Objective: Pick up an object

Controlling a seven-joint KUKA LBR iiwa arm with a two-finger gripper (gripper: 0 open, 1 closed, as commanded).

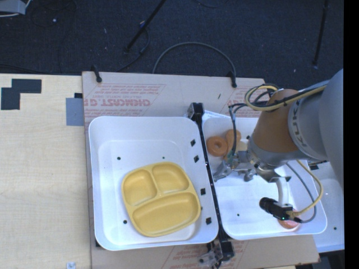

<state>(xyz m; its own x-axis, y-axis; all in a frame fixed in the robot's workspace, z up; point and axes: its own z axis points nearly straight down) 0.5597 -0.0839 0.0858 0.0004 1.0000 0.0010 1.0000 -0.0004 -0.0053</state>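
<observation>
Two white bins side by side: the left bin [106,150] carries a yellow divided tray [161,198] lying flat toward its near side; the right bin [247,223] has the arm [303,122] reaching down into its far half. A brown ring-shaped object, doughnut-like [216,145], lies near the far left corner of the right bin, close to the divider between the bins. A second tan piece [233,135] sits just behind it (partly hidden by the wrist, identity unclear). A small orange-and-green item [288,223] lies near the right bin's near right edge, beside a black part of the cabling.

The gripper [238,167] is low, just beside the doughnut on its right; its finger opening cannot be read under the wrist and cables. Nothing visibly held.

Risks, as judged: the doughnut sits close to the wall, so a finger could catch the divider or nudge the ring aside rather than straddle it. The loose yellow cable [314,195] could snag.
</observation>
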